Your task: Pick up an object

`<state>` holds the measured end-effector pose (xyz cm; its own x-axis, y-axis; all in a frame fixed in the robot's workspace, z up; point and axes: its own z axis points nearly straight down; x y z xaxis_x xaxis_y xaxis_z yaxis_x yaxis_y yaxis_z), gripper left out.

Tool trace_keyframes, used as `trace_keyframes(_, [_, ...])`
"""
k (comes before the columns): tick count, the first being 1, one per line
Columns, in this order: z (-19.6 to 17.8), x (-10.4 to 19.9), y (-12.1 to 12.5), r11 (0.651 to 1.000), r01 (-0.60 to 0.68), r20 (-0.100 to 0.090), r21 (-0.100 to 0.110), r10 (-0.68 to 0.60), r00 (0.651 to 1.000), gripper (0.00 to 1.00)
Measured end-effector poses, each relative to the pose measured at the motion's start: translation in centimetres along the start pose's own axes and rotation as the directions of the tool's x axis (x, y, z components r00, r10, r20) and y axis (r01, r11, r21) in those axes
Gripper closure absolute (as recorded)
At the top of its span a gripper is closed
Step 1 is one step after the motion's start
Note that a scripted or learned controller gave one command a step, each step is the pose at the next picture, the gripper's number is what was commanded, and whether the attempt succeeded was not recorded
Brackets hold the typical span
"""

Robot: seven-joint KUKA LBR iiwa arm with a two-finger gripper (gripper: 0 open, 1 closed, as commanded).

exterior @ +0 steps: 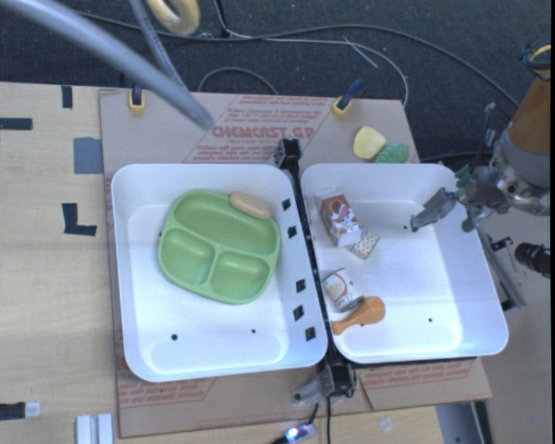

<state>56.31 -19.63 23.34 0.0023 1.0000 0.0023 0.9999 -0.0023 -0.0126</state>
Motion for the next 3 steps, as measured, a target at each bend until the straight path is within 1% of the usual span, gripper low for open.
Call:
trace_keyframes(1, [-0.6, 0.0, 0.2, 1.000, 0.003, 0.003, -0.011, -0.003, 1.000, 0.00])
trace_keyframes(2, [4.6, -0.5, -0.6, 1.000, 0.002, 0.002, -0.006, -0.002, 1.000, 0.00])
trace_keyframes(3, [11.0, -0.1, -0.4, 1.000, 0.003, 0.002, -0.006, -0.003, 1.000, 0.00])
